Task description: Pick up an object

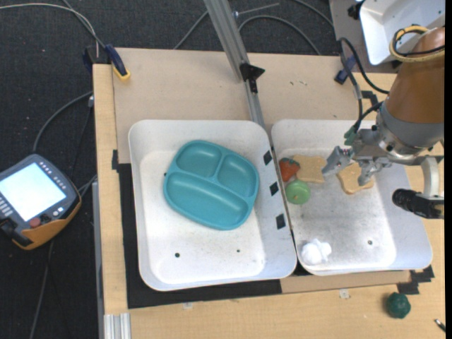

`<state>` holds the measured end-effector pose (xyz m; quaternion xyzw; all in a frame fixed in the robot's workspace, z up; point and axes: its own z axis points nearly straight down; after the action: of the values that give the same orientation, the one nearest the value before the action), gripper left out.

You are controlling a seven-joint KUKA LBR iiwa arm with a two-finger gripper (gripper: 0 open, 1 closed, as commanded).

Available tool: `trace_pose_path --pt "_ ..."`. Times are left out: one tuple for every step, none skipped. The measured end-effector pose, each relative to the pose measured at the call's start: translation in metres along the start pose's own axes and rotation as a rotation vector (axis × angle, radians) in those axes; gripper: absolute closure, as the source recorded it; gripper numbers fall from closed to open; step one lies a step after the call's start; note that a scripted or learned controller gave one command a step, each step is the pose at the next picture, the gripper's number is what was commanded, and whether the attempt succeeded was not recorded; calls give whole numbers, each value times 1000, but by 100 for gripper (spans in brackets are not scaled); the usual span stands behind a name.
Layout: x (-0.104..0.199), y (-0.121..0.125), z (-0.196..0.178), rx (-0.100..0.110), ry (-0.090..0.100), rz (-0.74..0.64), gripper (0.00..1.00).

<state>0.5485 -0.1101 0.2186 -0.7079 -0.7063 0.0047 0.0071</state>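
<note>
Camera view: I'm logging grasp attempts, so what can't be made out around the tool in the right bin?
- Tool: whether its metal parts grip anything; too small and blurred.
- Flat tan bread-like piece: upper part hidden beneath the tool; contact unclear.
- Second tan piece: its right end sits under the tool's left part.
- Grey and orange arm: cut off by the right edge.

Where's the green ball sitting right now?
The green ball lies in the right bin, near its left wall, just below the red piece and left of the gripper.
</note>
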Motion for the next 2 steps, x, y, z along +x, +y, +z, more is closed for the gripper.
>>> trace_pose_path --pt "0 3 -8 -14 -2 -3 0" --pt "5 5 55 -8 0 -2 0"
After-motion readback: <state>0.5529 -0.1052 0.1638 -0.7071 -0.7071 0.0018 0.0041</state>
